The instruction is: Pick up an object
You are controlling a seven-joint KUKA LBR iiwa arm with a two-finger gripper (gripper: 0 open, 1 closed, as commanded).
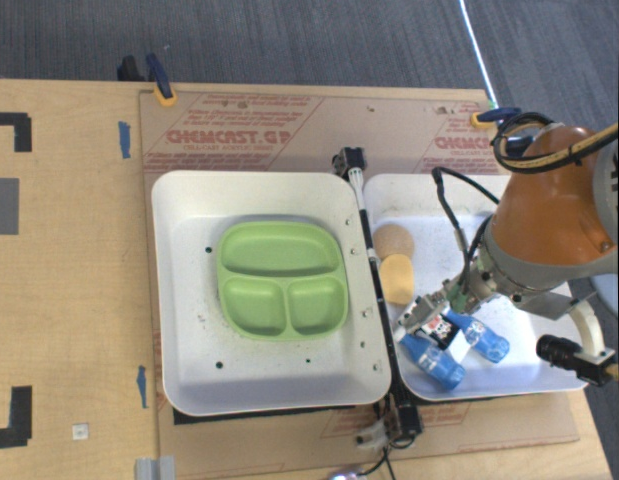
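In the right bin [469,196], the gripper [441,323] was seen lowered onto a blue object [436,361], its grip state not discernible, while a tan block [396,277] lay just beside and a green divided tray [282,277] was set in the left bin [179,268] on the wooden bench [69,268].

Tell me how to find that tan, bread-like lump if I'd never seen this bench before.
Start with the two white bins side by side and take the right bin, the one the arm reaches into. Against its left wall, near the divider between the bins, lies the tan lump, a rounded oblong that is browner at its far end. Its neighbours nearer the front are blue objects beside the gripper; the lump alone is tan.
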